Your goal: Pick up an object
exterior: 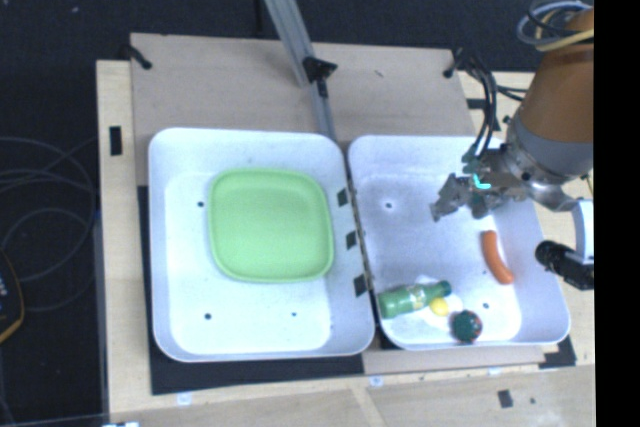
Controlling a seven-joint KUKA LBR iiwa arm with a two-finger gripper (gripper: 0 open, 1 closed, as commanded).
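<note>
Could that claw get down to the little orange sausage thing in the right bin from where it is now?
Probably yes. The claw hangs over the right bin, and the orange sausage lies alone on bare floor close by. The green bottle and other bits sit apart, nearer the front wall.

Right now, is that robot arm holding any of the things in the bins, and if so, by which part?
Nothing is held: the end effector hangs over bare floor of the right bin.

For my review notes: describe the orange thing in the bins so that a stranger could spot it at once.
Look in the right bin, along its right side below the gripper. The orange sausage-shaped piece lies alone there, long and thin, unlike the green bottle and dark green ball nearer the front.
</note>
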